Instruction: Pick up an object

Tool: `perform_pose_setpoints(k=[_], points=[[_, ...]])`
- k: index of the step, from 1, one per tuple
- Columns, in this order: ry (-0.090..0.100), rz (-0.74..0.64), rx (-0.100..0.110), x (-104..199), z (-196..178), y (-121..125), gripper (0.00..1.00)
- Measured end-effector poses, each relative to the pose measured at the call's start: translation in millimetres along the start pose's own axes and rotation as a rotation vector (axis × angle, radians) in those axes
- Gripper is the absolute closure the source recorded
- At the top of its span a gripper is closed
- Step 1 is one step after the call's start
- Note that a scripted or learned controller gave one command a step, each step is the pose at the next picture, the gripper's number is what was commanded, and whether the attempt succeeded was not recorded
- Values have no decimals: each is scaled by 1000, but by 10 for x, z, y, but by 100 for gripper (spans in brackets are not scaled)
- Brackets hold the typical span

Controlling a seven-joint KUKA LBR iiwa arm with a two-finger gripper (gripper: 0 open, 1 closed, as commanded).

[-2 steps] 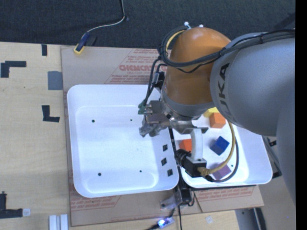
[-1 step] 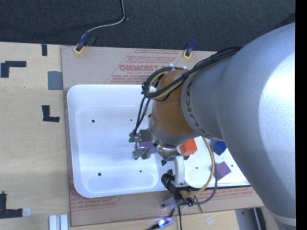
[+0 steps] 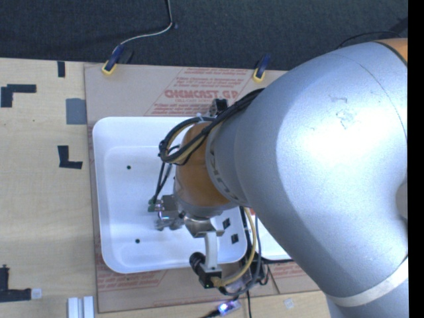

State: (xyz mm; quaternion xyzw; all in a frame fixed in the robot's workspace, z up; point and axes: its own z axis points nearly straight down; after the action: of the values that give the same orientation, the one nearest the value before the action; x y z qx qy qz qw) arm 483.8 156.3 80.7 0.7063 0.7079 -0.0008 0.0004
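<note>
The grey arm (image 3: 318, 171) with its orange band (image 3: 195, 167) reaches in from the right and hangs over the left white bin (image 3: 112, 177). Its wrist and gripper body (image 3: 182, 220) point down into the bin's lower right part, and the arm covers what lies beneath. The fingertips are hidden behind the wrist housing. No loose object shows on the bare bin floor, which bears two small dark dots.
The bin sits on a brown cardboard sheet (image 3: 199, 91) held by blue and yellow clamps (image 3: 114, 59) at its far edge. Black cables (image 3: 228, 277) loop from the wrist near the bin's front rim. The wooden bench top (image 3: 40, 177) lies to the left.
</note>
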Motion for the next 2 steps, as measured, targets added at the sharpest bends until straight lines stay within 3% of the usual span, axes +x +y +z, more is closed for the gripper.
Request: perform_pose_setpoints(k=[2], points=[[0,0,-2,768,-46,4,100]])
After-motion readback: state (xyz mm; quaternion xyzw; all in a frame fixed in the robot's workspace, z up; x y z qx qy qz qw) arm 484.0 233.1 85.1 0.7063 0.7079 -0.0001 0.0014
